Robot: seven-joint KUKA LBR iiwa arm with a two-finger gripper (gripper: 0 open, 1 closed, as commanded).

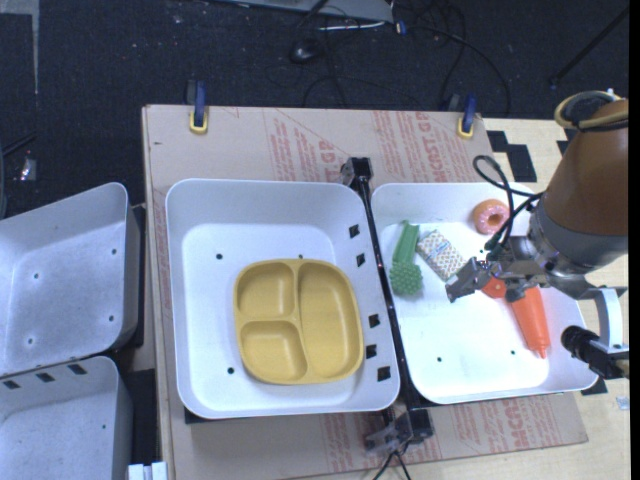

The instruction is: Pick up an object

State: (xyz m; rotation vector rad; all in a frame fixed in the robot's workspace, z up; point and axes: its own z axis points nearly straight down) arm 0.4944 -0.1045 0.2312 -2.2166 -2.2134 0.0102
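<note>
Bench: a brown board (270, 133) carries two shallow white bins side by side, with two yellow clamps at its far edge.
Left bin: the left bin (190, 268) holds one thing, a yellow divided plate (298, 320) with three compartments, lying flat near the middle and a little toward the near edge.
Right bin: the right bin (470, 373) holds four loose things, all in its far and right parts; the near left corner is bare white floor.
Green brush: a green brush (406, 260) lies along the left wall of the right bin, handle toward the far edge, round bristly head toward the near edge.
Packet: a small speckled packet (440, 253) lies just beside the brush, on its right, slanted.
Doughnut: a pink doughnut (490, 215) sits near the far right corner of the right bin, apart from the packet.
Carrot: an orange carrot (532, 323) lies by the right wall, its thin tip pointing to the near edge; its thick end is partly under the gripper.
Gripper: the gripper (480, 280) hangs low over the right bin, between the packet and the carrot; whether the dark fingers are apart or together I cannot tell, and nothing is plainly seen between them.
Arm: the arm (595, 183) reaches in over the right wall of the right bin.
</note>
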